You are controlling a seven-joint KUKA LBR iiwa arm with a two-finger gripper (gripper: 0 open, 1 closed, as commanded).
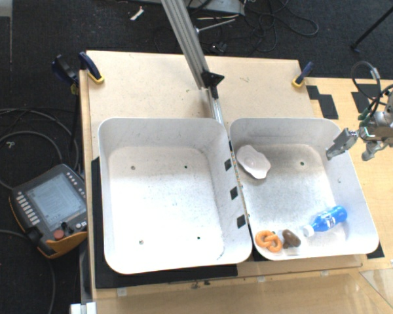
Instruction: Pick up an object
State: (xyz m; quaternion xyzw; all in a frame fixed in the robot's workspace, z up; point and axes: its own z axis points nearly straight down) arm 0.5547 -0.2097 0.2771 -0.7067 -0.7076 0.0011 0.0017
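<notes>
Tool [357, 145] hangs spread and unloaded over the right bin's [354, 175] far rim, so I fear clipping that wall while dropping toward the blue bottle [327, 220] near the front corner.

At the right edge of the frame we see the gripper [355, 145], fingers spread apart with nothing between them, over the right bin [354, 195]. Inside lie a white stone-like lump [253, 161], a blue bottle [325, 220], an orange pretzel-shaped piece [268, 241] and a brown lump [290, 239].
</notes>
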